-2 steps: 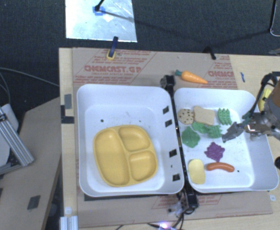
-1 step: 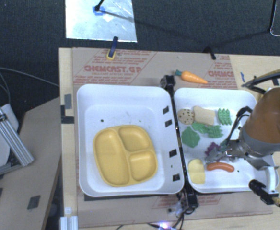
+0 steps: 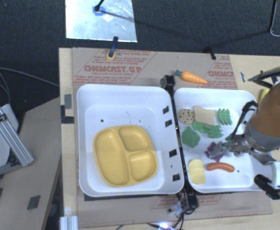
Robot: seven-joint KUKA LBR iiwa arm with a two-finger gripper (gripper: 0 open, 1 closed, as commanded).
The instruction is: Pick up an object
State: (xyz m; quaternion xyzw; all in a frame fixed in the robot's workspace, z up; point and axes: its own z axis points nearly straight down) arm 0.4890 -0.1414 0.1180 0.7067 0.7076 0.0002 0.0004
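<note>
The right bin (image 3: 240, 96) holds several toy foods: a round cookie (image 3: 185, 116), a beige block (image 3: 204, 115), a ridged green piece (image 3: 224, 116), two green leaves (image 3: 190, 137) (image 3: 213, 131), a purple piece (image 3: 211, 151), a red sausage (image 3: 220, 166) and a pale yellow piece (image 3: 196, 171). My gripper (image 3: 225, 146) is low in this bin, right against the purple piece's right side and just above the sausage. The grey wrist and orange band (image 3: 274, 116) hide the bin's right part. Whether the purple piece is held is unclear.
The left bin (image 3: 89, 99) carries a yellow divided plate (image 3: 125, 155). An orange carrot (image 3: 192, 76) lies on the cardboard behind the right bin. A black clip (image 3: 168, 81) sits where the bins meet. An aluminium frame (image 3: 5, 128) stands at the left.
</note>
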